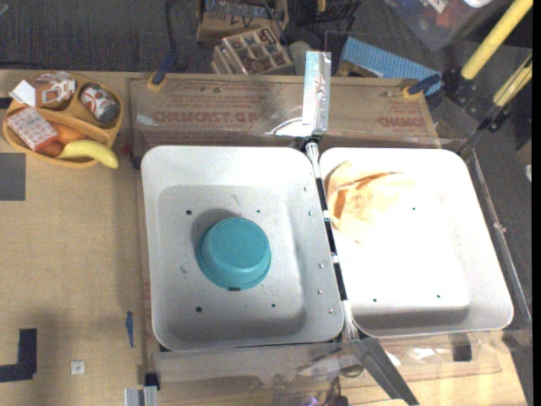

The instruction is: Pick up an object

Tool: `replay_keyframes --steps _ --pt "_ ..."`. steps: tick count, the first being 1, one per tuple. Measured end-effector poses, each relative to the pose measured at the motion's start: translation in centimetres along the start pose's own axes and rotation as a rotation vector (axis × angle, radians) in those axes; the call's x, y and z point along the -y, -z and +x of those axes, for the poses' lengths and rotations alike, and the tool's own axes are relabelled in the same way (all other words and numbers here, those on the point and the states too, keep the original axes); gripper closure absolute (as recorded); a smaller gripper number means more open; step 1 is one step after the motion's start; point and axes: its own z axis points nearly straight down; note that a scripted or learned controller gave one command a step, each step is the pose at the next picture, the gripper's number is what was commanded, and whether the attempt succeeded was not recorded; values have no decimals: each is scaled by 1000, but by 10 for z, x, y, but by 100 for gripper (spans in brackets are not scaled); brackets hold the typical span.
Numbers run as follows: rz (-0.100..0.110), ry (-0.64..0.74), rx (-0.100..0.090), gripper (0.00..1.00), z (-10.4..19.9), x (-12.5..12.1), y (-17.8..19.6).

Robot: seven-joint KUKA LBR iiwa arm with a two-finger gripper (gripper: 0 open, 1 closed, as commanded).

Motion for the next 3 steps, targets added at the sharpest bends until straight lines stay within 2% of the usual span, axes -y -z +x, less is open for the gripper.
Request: replay_keyframes --steps 1,2,3 --pt "0 338 -2 0 59 11 -151" --pt "-2 276 0 0 87 -108 -221" --pt "6 405 -6 0 46 -177 -332"
